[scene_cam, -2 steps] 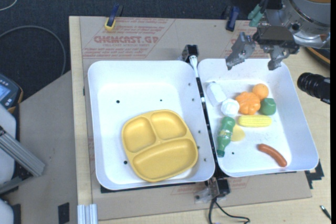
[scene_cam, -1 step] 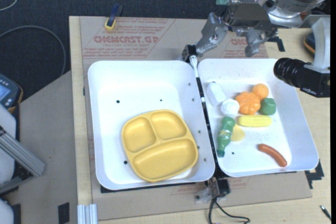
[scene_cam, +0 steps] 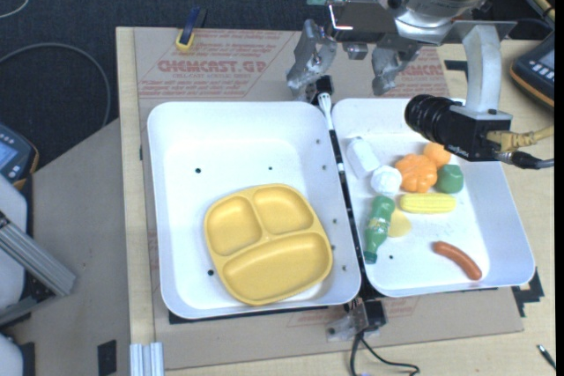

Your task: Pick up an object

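Observation:
My gripper (scene_cam: 348, 70) hangs high over the back edge of the bench, above where the two bins meet, with its fingers (scene_cam: 308, 66) spread open and nothing between them. The right bin (scene_cam: 507, 229) holds the toy food: a white bottle (scene_cam: 361, 156), a white ball-like piece (scene_cam: 385, 180), an orange pumpkin (scene_cam: 416, 173), a green piece (scene_cam: 449, 179), a yellow corn cob (scene_cam: 427, 204), a green bottle (scene_cam: 379, 224) and a red sausage (scene_cam: 458, 260). All of them lie in front of the gripper and well below it.
The left bin (scene_cam: 176, 154) bears a yellow divided plate (scene_cam: 267, 242). A black cylindrical device (scene_cam: 449, 129) juts over the back of the right bin, partly covering an orange piece (scene_cam: 436, 152). A thin black-and-white rod (scene_cam: 333, 145) lies along the seam between the bins.

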`<state>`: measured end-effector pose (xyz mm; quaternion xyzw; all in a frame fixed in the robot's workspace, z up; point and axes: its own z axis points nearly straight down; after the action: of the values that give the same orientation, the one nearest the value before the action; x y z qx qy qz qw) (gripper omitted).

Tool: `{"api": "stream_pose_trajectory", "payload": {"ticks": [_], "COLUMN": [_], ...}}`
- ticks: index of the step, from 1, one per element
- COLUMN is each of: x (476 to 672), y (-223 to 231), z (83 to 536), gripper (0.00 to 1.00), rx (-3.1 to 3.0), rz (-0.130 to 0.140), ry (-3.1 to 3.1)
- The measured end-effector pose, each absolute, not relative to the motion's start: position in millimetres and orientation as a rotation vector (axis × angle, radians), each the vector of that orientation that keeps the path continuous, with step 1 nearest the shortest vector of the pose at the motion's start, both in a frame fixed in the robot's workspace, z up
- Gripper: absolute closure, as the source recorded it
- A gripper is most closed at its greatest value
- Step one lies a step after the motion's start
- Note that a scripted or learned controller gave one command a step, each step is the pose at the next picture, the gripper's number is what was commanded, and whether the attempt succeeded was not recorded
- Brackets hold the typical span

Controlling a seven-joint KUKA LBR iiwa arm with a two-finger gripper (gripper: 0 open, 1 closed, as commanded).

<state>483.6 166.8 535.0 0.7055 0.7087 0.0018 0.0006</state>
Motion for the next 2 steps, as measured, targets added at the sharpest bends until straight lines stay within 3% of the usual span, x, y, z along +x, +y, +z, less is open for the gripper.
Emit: {"api": "stream_pose_trajectory", "payload": {"ticks": [1,2], "x": [478.1,479.2], "y": [227.5,225.2], "z": [459.3,474.2], "gripper": [0.0,1.0], "rx": [2.218,2.22], "rz": [-0.012,0.003], "ry": [2.231,2.223]}}
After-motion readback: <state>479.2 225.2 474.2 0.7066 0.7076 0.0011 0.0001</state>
